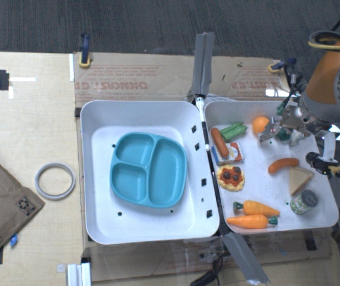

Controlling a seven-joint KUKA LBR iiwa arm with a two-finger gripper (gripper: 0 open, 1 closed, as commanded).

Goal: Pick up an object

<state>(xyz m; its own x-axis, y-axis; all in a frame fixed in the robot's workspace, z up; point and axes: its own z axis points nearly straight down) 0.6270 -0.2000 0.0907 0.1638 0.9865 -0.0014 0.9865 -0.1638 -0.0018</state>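
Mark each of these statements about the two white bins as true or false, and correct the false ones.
1. The blue three-compartment plate lies in the left white bin. True.
2. Two orange toy carrots lie at the right white bin's near edge. True.
3. The round orange fruit sits on the plate. False: it lies in the right bin, beside the gripper.
4. The grey tape ring lies inside the left bin. False: it lies on the bench, left of that bin.

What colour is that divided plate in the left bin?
The divided plate is light blue, almost turquoise, seen clearly in the camera view.
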